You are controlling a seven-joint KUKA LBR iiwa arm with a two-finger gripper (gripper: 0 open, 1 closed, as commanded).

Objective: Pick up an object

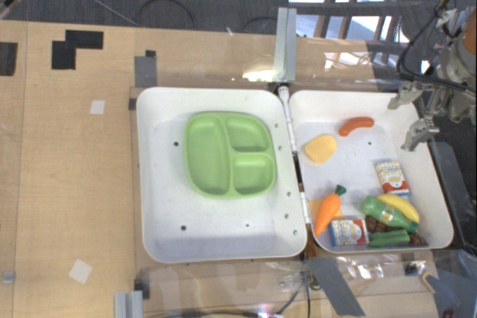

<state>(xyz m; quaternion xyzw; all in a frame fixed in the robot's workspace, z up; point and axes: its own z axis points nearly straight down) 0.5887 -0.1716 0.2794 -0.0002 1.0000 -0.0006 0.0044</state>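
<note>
Wooden bench point(67, 182) w/ two white bins; gripper point(421, 112) over right bin's point(440, 197) far-right rim, fingers spread, nothing between.

One fixed camera looks down at a slant on both shallow white plastic bins point(156, 182), from moderate height.

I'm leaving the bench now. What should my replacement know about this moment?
Gripper: over the right bin's far right edge, holding nothing that I can see.
Right bin: sausage, yellow piece, small carton, carrot, banana, green bottle, can.
Left bin: green divided plate.
Done: nothing picked yet.
Left: choose an object, descend, grasp, lift.
</note>
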